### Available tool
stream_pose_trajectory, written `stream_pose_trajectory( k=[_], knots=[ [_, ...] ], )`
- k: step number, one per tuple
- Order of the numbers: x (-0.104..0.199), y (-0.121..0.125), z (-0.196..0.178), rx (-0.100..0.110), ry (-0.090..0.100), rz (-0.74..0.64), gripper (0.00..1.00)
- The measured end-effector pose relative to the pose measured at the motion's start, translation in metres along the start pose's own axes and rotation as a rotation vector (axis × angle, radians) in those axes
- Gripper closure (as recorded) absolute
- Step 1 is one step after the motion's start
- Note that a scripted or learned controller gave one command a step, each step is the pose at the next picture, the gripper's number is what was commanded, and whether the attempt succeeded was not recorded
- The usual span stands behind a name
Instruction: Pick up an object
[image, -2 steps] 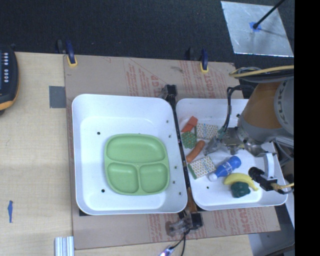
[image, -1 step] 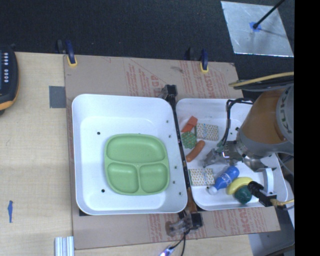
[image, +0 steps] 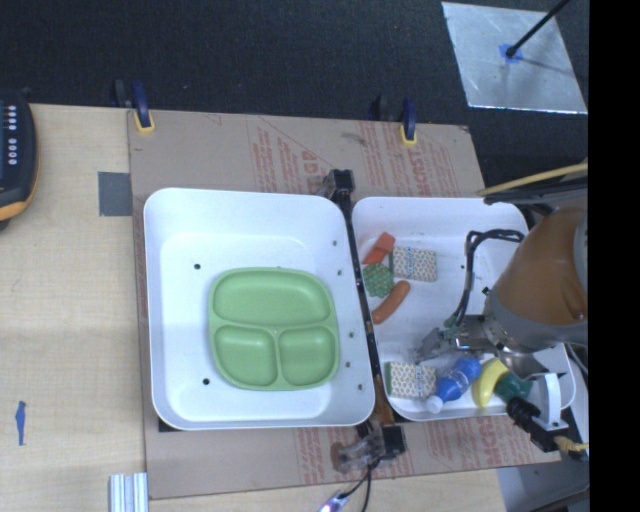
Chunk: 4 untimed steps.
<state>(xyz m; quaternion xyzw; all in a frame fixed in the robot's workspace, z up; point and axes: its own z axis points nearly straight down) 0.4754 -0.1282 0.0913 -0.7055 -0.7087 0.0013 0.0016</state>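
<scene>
The right bin holds several small items: an orange carrot piece, a green patch, an orange sausage, two patterned sachets, a blue bottle, a yellow banana-like toy and a green piece. My gripper reaches down into the lower part of this bin, just above the blue bottle and beside the lower sachet. The grey and orange arm covers the bin's right side. Nothing shows between the fingers.
The left bin holds a green three-compartment plate. A divider clamp sits between the bins at the top. Cardboard lies beneath both bins, with blue clamps at its far edge. A black cable loops off the arm.
</scene>
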Motion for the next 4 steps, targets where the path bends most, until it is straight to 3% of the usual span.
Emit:
stream_pose_trajectory(
  k=[1, 2, 3, 4],
  knots=[
    [0.033, 0.082, -0.001, -0.002, 0.000, -0.001, 0.00],
    [0.031, 0.138, -0.001, -0.001, 0.000, 0.000, 0.00],
    [0.030, 0.137, -0.011, 0.007, 0.000, -0.005, 1.00],
    [0.107, 0.117, -0.102, -0.003, 0.001, -0.001, 1.00]
  ],
)
